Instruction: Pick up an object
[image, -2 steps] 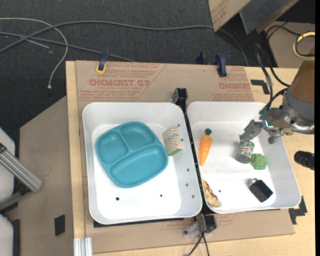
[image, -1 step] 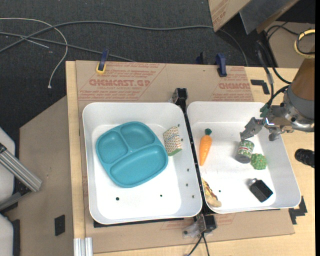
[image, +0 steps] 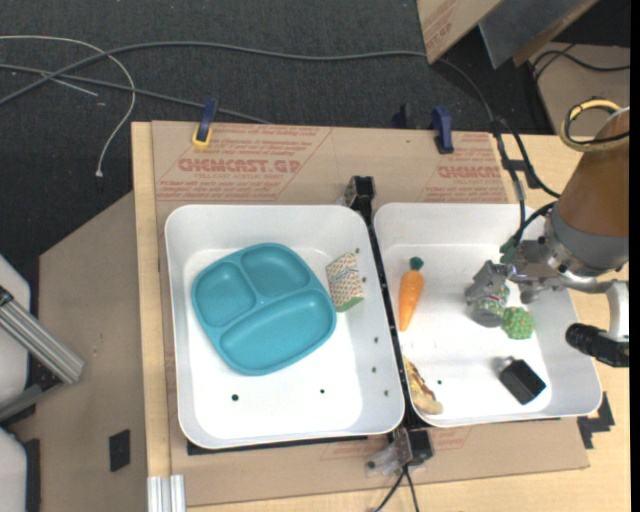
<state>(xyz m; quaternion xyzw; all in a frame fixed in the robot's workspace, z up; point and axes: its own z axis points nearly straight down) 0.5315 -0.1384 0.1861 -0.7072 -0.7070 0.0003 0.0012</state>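
Objects for picking lie spread across both white bins, and no single one is marked out as the target. Nearest the camera in the right bin (image: 455, 415), a tan, banana-like piece (image: 422, 388) rests against the bin's near-left corner. A small black block (image: 522, 380) sits towards the near-right side, apart from the rest. Further back, a green, knobbly item (image: 517, 323) lies just beside the pincer (image: 489, 297), which is down inside the right bin close to the floor. Its metal fingers appear tangled with a grey, shiny mass, and it cannot be told whether they are spread or closed, or whether anything sits between them. The grey arm with its orange band (image: 600, 205) rises from there towards the right edge of the view. An orange toy carrot (image: 410, 297) with a green top lies along the left side of the right bin, well apart from the pincer.

In the left bin (image: 190, 330), a blue divided plate (image: 263, 306) takes up the middle, tilted slightly. A patterned paper cup (image: 346, 280) lies on its side touching the plate's right rim.

Both bins rest on a brown cardboard sheet (image: 250, 155) atop the worktop (image: 90, 300), with two blue clamps (image: 441, 128) holding its far edge.
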